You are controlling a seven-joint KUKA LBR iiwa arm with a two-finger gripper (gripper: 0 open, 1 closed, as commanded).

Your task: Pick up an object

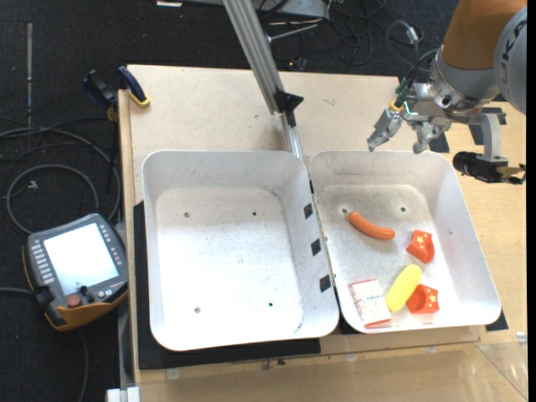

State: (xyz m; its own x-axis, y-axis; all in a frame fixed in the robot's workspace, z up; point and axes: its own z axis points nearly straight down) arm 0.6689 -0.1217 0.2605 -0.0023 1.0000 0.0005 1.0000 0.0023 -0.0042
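while spread open w/ nothing betw fingers, gripper (404, 136) above far rim of right bin (469, 216), sausage (371, 225) below

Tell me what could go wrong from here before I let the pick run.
1. The yellow piece, a red piece and the small carton crowd the right bin near its front rim, so a grasp there may catch two things or the wall.
2. The gripper is above the bin's far rim; a straight descent could strike it.
3. The sausage might roll.
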